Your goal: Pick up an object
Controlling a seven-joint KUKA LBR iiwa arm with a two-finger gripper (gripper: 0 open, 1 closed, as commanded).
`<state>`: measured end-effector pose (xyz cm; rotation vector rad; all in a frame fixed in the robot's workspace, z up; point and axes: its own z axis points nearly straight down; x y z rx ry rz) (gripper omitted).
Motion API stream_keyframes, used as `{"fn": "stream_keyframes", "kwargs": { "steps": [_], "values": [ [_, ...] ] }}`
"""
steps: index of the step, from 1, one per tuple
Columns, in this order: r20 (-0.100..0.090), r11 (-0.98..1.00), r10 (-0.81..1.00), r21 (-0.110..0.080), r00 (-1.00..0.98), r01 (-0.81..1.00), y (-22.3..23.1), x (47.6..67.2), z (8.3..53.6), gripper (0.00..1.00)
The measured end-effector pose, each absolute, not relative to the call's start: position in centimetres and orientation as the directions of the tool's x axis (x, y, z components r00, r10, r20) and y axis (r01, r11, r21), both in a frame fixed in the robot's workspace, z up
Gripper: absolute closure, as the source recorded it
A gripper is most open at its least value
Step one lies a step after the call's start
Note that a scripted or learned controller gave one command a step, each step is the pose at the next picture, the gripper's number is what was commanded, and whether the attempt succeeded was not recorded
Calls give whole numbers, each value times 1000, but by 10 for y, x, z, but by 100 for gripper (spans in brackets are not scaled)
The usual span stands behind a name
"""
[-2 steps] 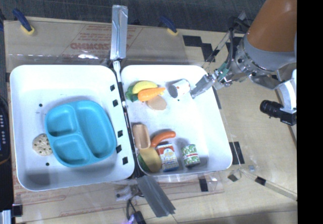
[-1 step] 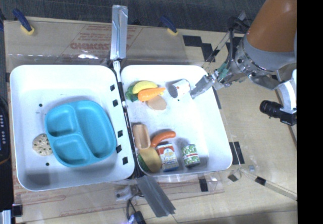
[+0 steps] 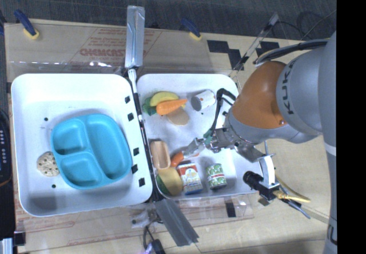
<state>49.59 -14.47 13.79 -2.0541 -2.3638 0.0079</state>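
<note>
Right bin (image 3: 237, 193), near edge: a small carton with a red label (image 3: 190, 179) and a green-labelled can (image 3: 215, 177) stand side by side, with a yellow-green curved piece (image 3: 167, 181) just to their left. Beyond these, a tan bread-like block (image 3: 159, 153) lies against the left wall, and a small orange-red item (image 3: 176, 159) sits just beside it. The hand (image 3: 197, 145) hangs over the middle of this bin, close to the orange-red item; whether its fingers are apart or together cannot be told, and nothing is seen between them. Further back lie a pale tan round piece (image 3: 179, 116), a carrot (image 3: 170, 107), a yellow banana-like piece (image 3: 163, 98) with something green at its left end, and a small white cup (image 3: 203, 100) on its side. Left bin (image 3: 23, 133): a blue divided tray (image 3: 91, 150) occupies the centre, with a round cracker (image 3: 47, 163) touching its near-left edge
</note>
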Motion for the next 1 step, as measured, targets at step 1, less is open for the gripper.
{"fn": "stream_keyframes", "kwargs": {
  "steps": [1],
  "values": [
    [1, 197, 980, -1, -197, 980, -141, 568, 91, 0]
  ]
}}
